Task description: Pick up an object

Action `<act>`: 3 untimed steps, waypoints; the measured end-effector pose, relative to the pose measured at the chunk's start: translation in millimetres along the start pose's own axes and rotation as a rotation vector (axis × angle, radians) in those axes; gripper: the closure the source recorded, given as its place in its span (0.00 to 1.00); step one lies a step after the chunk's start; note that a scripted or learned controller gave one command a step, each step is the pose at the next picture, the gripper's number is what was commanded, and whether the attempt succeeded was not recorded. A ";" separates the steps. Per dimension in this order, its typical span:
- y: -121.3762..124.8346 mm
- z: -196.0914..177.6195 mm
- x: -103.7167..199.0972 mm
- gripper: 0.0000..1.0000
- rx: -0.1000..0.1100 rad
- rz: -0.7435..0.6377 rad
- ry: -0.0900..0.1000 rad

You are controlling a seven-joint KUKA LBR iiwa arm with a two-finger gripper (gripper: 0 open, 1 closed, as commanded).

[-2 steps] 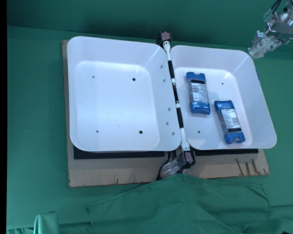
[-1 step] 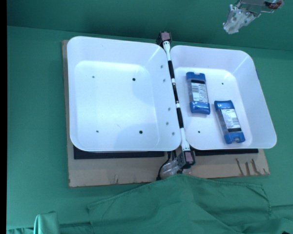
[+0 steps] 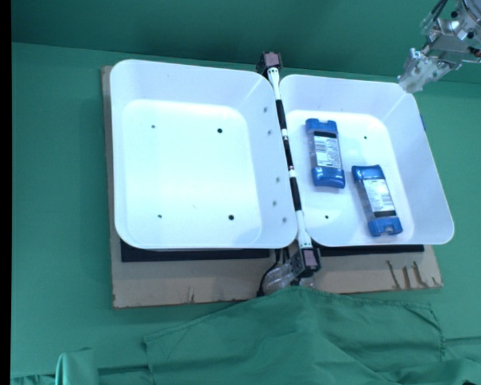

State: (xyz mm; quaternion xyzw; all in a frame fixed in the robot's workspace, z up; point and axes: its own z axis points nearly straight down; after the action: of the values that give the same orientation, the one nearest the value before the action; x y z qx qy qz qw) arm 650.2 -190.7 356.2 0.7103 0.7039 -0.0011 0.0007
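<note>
Two blue packets with white barcode labels lie in the right bin (image 3: 421, 147). One blue packet (image 3: 325, 152) rests near the bin's middle, lengthwise. The other blue packet (image 3: 376, 200) lies to its right and nearer the front rim, slightly slanted. My gripper (image 3: 418, 70) hangs high at the upper right, above the right bin's far right corner and well away from both packets. Nothing sits between its fingers.
The left bin (image 3: 128, 159) stands beside the right one, with a black-and-white rod (image 3: 287, 155) along the seam between them. Both rest on a cardboard sheet (image 3: 184, 283) over green cloth. Folded green fabric (image 3: 305, 335) bunches at the front.
</note>
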 end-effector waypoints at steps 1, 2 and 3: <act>-69.4 44.3 2.5 1.00 0.002 -0.002 0.001; -30.9 -39.2 3.4 1.00 -0.016 -0.008 -0.003; 25.0 11.4 75.4 1.00 -0.005 -0.014 0.002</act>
State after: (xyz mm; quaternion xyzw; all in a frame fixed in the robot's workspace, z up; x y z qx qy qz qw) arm 675.8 -115.6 344.6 0.7054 0.7088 0.0011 0.0016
